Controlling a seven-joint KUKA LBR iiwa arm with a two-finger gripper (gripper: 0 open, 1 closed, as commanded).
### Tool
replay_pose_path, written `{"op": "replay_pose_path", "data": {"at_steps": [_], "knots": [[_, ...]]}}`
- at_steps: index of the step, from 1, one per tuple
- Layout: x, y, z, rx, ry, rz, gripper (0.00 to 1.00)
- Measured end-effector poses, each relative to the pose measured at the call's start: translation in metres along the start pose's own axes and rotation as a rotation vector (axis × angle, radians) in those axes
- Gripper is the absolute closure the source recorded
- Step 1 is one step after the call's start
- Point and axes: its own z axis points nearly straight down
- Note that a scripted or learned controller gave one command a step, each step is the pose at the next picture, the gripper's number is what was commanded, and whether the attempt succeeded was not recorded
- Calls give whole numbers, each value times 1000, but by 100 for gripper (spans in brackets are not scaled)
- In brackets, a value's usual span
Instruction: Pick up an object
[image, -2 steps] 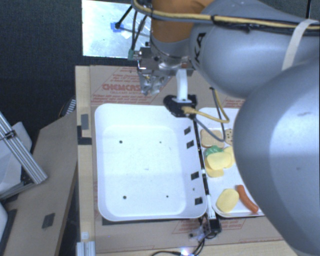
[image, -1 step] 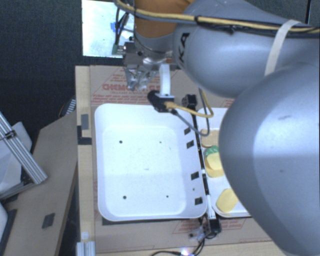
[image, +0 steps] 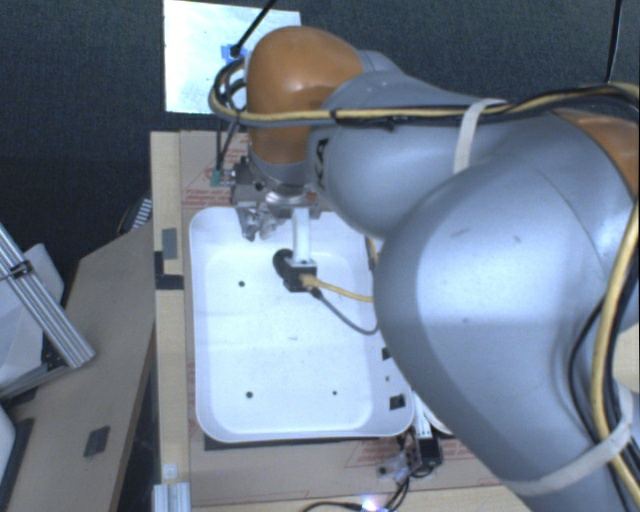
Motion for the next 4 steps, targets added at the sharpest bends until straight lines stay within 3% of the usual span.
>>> {"op": "replay_pose_path", "data": {"at_steps": [1,2,3,4], "knots": [[-45,-33,21,-5,1,2,100],[-122,-46,8,-8,1,5,100],[-64,4,-25,-18,6,-7,100],[-73,2,84,-6,2,0,100]]}}
